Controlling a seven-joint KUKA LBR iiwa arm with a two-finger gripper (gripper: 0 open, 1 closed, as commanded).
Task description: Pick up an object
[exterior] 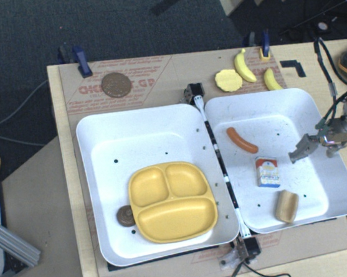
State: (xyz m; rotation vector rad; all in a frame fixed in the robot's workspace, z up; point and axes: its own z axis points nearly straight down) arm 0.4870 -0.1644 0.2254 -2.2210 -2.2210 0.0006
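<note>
**Nothing lifted yet: the arm is stationed at the right bin's edge**

The counter (72,178) is seen to bear two shallow white bins side by side. In the left bin (98,137) a yellow divided plate (170,201) is laid, with a small brown disc (125,216) touching its left edge. In the right bin (301,106) three loose things are spread well apart from one another: a tan block (286,206) near the front rim, a small white and red carton (268,172) in the middle, and a sausage (241,139) toward the back.

Beyond the bins, on the bare counter, a round brown lid (115,84), two bananas (244,66) (272,79) and a yellow wavy piece (228,80) are left lying.

The arm is brought in from the right, and the jaws (303,148) are held over the right side of the right bin, to the right of the carton and clear of it. Nothing is seen between the jaws, so no pick can be counted as made. Whether the jaws are set wide or narrow cannot be told, the part being small and blurred.

The task is judged to be at its start: no object is raised or gripped. The carton is judged the nearest candidate, with the tan block next. The approach, the closing and the lift are all left to be done.
</note>
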